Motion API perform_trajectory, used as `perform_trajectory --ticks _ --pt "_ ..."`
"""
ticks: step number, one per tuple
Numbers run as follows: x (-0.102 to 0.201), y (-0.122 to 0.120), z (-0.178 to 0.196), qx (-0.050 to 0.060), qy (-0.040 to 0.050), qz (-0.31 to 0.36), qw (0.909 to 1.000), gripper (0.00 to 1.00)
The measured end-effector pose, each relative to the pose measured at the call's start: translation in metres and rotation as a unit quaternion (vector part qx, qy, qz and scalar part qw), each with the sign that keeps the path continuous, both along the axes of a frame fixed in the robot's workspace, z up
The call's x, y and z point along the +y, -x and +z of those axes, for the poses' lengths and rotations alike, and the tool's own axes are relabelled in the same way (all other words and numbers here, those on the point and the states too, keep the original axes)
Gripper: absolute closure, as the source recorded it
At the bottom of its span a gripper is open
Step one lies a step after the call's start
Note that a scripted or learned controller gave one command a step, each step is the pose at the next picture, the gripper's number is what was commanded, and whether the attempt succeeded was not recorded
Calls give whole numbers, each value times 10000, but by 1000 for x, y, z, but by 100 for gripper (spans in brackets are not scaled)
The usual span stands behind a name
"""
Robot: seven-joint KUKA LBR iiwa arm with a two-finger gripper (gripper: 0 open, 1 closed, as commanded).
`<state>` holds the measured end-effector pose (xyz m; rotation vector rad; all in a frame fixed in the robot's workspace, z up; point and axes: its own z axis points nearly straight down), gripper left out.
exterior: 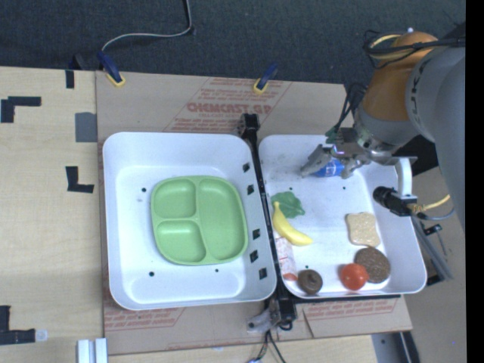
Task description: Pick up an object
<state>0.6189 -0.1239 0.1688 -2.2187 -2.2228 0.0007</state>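
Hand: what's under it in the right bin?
A blue object lies right beneath the hand, partly covered by it, so its type is unclear. The bare white floor of the right bin surrounds it.

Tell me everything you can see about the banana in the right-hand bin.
The banana is yellow, smooth and glossy, like a plastic toy. It lies flat on the floor of the right bin, near the divider, curving from upper left to lower right. Its upper end touches or slightly overlaps a green leafy piece. Its lower edge lies over a white packet. The end effector is well away from it.
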Motion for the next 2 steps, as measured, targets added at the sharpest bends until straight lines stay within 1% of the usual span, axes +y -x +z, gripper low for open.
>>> perform_trajectory --ticks 1,2 --pt "-47 27 -16 8 8 -14 10000 0" --pt "-13 -30 -77 33 -5 -4 10000 0"
